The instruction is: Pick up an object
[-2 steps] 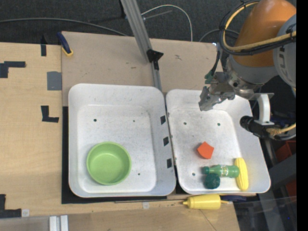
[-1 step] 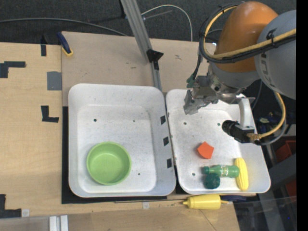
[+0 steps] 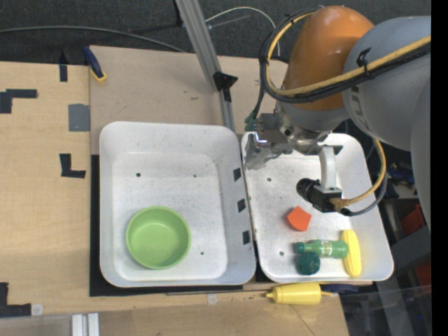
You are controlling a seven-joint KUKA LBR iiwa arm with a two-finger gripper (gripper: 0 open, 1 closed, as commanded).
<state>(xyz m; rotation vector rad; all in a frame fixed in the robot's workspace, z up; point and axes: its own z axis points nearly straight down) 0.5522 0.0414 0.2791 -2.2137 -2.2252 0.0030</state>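
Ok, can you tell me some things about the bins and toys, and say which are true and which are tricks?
1. The green bowl sits in the left bin. True.
2. The orange block is inside the bowl. False: it lies in the right bin.
3. The green bottle lies on its side. True.
4. The yellow bottle is in the right bin. False: it lies outside, by the near edge.
5. The tool holds the banana. False: the banana lies beside the green bottle.

Grey arm [image 3: 399, 75], orange band [image 3: 325, 54], yellow-black cables [image 3: 364, 65] looped round wrist.
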